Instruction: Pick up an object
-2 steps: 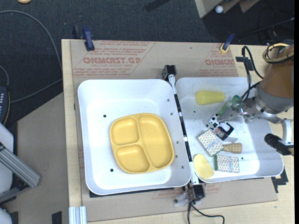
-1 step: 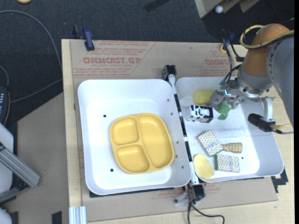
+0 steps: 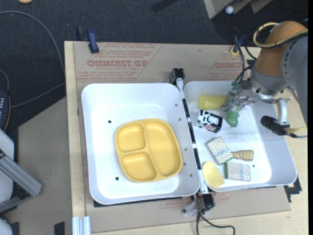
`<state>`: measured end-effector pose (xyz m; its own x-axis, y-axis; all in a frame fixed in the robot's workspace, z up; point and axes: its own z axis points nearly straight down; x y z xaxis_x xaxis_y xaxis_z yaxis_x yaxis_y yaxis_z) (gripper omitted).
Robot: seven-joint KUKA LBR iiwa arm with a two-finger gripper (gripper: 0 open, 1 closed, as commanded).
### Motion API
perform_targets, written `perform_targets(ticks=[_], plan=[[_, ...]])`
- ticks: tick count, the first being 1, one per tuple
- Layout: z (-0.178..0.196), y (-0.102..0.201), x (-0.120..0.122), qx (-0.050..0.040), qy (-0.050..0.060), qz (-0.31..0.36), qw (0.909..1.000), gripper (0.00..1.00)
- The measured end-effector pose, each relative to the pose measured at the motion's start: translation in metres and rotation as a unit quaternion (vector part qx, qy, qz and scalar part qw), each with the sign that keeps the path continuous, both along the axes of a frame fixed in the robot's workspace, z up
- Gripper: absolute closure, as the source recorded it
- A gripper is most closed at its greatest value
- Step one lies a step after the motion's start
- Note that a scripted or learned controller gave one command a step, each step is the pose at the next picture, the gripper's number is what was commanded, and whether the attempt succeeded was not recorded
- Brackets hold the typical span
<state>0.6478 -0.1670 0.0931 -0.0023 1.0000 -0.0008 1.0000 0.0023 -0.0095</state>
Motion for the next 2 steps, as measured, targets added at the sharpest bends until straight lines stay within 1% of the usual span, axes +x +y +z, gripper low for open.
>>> perform_targets(ticks=[1,2], plan=[[-0.009,0.045,-0.074,0.0005,-0.005,-0.001,1.0,1.0],[0.092,0.103,-0.065,0.0005,-0.005,-0.001,1.0,1.0]])
